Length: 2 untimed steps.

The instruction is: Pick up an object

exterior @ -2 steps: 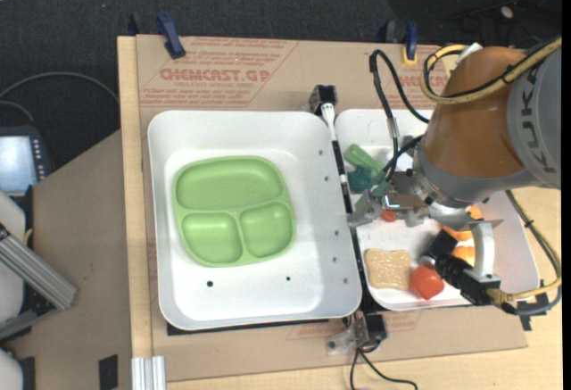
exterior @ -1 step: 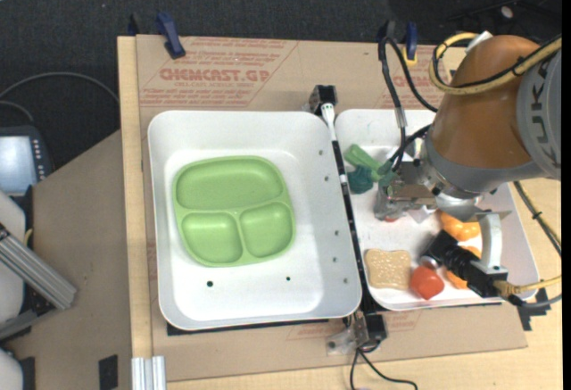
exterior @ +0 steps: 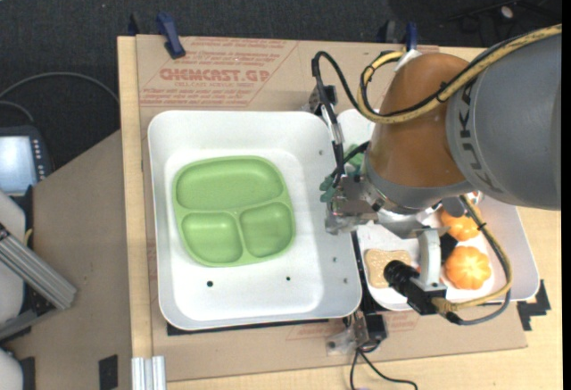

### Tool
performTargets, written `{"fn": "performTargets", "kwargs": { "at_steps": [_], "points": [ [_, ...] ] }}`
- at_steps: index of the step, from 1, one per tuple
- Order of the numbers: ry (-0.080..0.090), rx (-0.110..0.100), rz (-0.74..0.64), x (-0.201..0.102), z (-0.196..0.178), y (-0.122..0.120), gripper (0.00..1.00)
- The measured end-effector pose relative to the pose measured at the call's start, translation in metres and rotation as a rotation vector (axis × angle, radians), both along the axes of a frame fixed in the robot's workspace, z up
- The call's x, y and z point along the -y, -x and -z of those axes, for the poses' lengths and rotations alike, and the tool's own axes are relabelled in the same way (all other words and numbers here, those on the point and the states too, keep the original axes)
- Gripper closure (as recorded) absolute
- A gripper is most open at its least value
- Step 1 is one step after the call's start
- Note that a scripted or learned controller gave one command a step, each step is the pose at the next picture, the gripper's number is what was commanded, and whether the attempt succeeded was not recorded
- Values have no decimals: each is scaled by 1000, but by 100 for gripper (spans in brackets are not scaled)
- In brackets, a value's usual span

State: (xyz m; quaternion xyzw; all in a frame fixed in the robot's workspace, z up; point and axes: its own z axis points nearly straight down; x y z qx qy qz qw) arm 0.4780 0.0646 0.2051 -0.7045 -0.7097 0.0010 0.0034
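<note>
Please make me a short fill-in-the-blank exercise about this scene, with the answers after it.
1. The light green plastic divided plate has ___ compartments.
2. This plate lies in the ___ shallow white bin.
3. The round fruits under the grey arm have the colour ___.
4. The band above the arm's wrist is ___.

Answers: three; left; orange; orange

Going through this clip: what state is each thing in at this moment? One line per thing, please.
Green plate: flat in the left bin, upright, compartments bare.
Oranges: lying in the right bin, partly hidden by the arm.
Toast slice: flat in the right bin, near its front edge.
Arm: low over the right bin, wrist covering most of it.
</note>
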Motion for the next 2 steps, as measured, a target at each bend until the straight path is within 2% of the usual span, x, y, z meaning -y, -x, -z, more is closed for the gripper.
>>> {"fn": "performTargets", "kwargs": {
  "at_steps": [1, 2],
  "points": [
    [-1, 22, 2, -19, -129, -3, 100],
    [0, 13, -3, -101, -171, -1, 100]
  ]
}}
